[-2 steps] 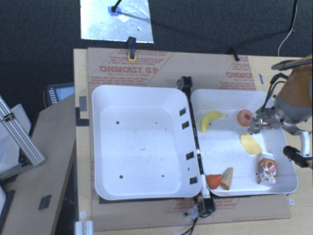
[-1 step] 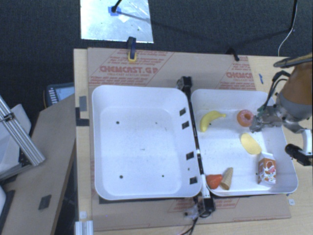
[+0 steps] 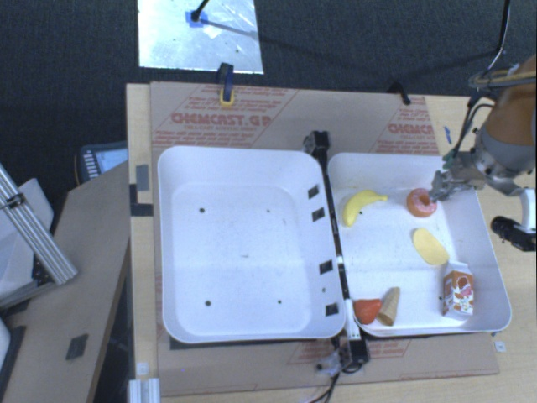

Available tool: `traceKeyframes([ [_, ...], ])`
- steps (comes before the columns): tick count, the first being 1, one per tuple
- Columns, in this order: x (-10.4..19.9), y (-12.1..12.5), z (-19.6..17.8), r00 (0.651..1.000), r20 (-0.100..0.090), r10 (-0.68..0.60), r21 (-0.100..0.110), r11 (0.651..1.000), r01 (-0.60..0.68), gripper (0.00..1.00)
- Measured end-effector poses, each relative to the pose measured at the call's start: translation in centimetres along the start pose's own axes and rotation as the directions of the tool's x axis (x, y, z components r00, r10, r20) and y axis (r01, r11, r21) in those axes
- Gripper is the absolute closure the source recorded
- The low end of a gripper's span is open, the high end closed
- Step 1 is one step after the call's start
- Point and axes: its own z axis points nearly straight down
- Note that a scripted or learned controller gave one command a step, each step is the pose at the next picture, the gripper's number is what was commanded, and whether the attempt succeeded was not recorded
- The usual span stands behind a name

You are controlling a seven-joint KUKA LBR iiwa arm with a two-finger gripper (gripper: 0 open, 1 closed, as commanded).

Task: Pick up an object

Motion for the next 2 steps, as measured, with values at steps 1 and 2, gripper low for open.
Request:
traceKeyframes([
  [1,-0.1,-6.5,0.8,1.000,-0.002,0.006,0.010,1.000,-0.006,1.00],
  [2,0.1,-7.7,6.1,1.000,-0.002,0.005,0.004,1.000,-0.005,1.00],
])
